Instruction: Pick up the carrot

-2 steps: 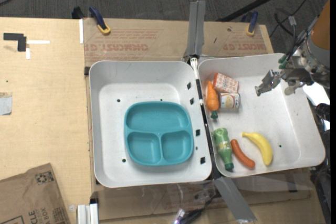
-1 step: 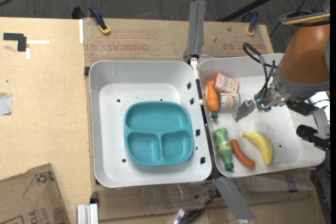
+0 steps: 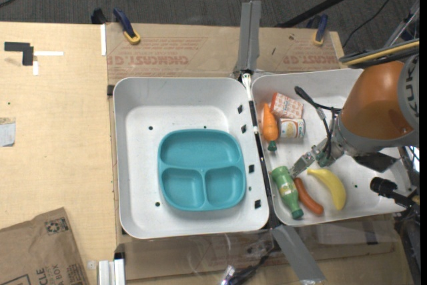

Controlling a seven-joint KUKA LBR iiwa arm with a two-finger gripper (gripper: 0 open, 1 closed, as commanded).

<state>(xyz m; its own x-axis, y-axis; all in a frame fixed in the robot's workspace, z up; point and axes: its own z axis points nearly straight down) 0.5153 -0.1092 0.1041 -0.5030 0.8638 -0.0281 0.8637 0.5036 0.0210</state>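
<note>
Carrot [image 3: 269, 122]: orange, tapered, with a small green stub at its lower end, lay in the right bin [image 3: 347, 80] close against the left wall, running roughly top to bottom of the view. Just to its right stood a small carton [image 3: 287, 105] with red and white print and, below that, a little can [image 3: 292, 129] lying on its side, both near the carrot and apart from the other goods. Further down the same bin lay a green bottle [image 3: 287, 191], slanted, its cap end toward the lower right; just beside it was a reddish-orange sausage [image 3: 309, 197], slanted the same way and seemingly touching the bottle near the bottom. A yellow banana [image 3: 331, 186] curved to the right of the sausage, close to it. Gripper [image 3: 307, 163]: hung over the middle of the right bin, between the can above and the bottle and banana below, fingertips pointing down and left, just above the bottle's upper end. Nothing was seen between the fingers; whether the jaws were spread or closed could not be told from this angle. The carrot lay apart from the gripper, up and to the left of it. Arm [image 3: 377, 107]: grey with a large orange band, entered from the right and covered part of the right bin. Left bin [image 3: 133, 143]: held a teal divided plate [image 3: 202, 169] with three compartments, lying flat near the centre. Both bins sat side by side on a bench [image 3: 53, 143].
</note>
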